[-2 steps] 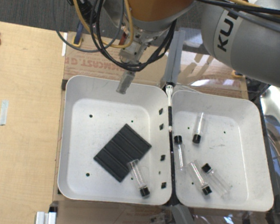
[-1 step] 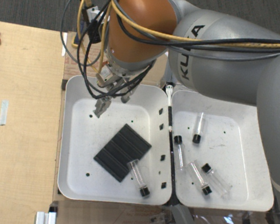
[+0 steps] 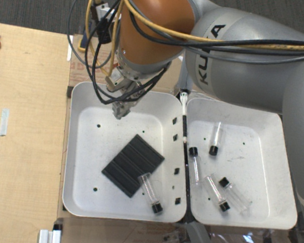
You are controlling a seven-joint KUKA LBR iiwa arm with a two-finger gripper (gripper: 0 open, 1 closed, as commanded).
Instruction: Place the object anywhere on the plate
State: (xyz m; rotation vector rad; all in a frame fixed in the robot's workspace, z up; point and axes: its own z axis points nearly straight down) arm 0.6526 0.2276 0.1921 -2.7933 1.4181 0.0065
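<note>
A black ridged plate lies at a slant in the middle of the left bin. A clear tube with a black cap lies at the plate's lower right corner, its open end touching or just overlapping the plate's edge and its cap on the bin floor. My gripper hangs over the bin's far part, above and to the left of the plate and well apart from the tube. Its fingers look shut, with nothing between them.
The right bin holds several more clear tubes with black caps, such as one near its far side and one nearer the front. The big grey arm spans the top right. A wooden bench lies to the left.
</note>
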